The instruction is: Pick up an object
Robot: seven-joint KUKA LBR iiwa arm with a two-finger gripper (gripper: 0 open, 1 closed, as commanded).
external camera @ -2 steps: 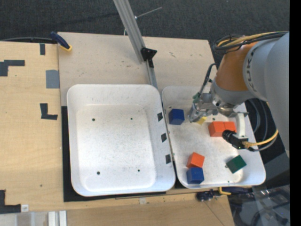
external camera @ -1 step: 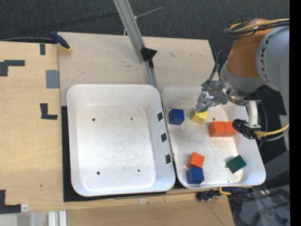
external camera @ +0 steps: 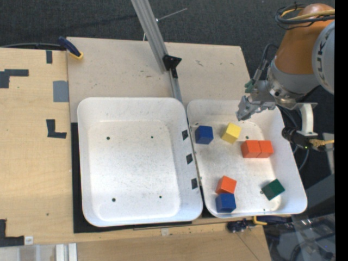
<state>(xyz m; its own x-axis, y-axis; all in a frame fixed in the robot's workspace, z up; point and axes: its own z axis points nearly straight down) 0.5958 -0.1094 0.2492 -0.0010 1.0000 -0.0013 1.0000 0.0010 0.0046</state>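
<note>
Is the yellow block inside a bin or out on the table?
Inside. The yellow block lies on the floor of the right bin, near its far end, between the blue block and the gripper.

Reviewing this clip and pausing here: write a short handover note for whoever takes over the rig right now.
Gripper: over the far part of the right bin, just beyond the yellow block; nothing visible between its fingers.
Objects, all in the right bin: blue cube by the far left wall, yellow block beside it, orange-red block toward the right, small orange cube touching a second blue cube at the near edge, green cube near right.
Done: nothing lifted yet.
Left: descend, grasp one object, lift; the yellow block looks closest.
</note>
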